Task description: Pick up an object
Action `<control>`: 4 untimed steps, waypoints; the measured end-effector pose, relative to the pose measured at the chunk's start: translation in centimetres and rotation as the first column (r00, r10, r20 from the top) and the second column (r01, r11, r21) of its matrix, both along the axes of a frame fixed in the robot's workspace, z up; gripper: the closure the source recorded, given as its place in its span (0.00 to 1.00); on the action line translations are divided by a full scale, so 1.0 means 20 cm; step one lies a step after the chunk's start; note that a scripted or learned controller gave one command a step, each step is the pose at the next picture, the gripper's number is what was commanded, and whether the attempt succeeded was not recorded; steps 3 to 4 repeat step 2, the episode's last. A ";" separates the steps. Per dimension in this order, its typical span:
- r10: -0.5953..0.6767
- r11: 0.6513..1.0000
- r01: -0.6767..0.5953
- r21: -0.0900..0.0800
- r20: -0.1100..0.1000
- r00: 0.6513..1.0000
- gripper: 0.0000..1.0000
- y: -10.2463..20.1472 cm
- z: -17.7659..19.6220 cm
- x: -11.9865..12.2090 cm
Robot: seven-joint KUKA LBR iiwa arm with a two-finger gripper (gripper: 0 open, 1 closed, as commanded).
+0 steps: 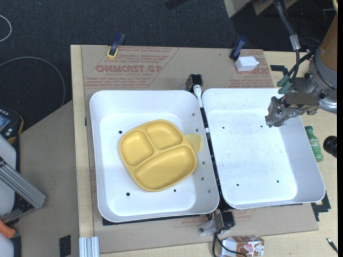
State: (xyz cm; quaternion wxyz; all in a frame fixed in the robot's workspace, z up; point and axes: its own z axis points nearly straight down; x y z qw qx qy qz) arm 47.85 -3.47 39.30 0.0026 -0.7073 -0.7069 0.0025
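**Yellow plate waits in the left bin**

The yellow plate lies flat in the left bin, at the middle left of the frame. It looks light, hard and smooth, so it may slip. The raised rim seems the best place to grab. The jaws hang over the right bin, well apart from the plate; I cannot tell how they stand.

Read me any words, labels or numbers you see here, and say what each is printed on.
"CHEMCAST GP", in red, on the brown board under the left bin.
Red print on the board behind the right bin: too blurred to read.
Small packet at the bottom edge: print too small to read.
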 end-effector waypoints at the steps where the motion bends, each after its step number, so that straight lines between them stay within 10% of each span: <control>1: 0.008 1.000 -0.008 0.001 0.002 1.000 1.00 0.30 -0.13 0.00; 2: 0.011 1.000 -0.011 0.003 0.012 1.000 1.00 0.70 0.02 0.00; 4: 0.011 1.000 -0.011 0.003 0.012 1.000 1.00 0.70 0.02 0.00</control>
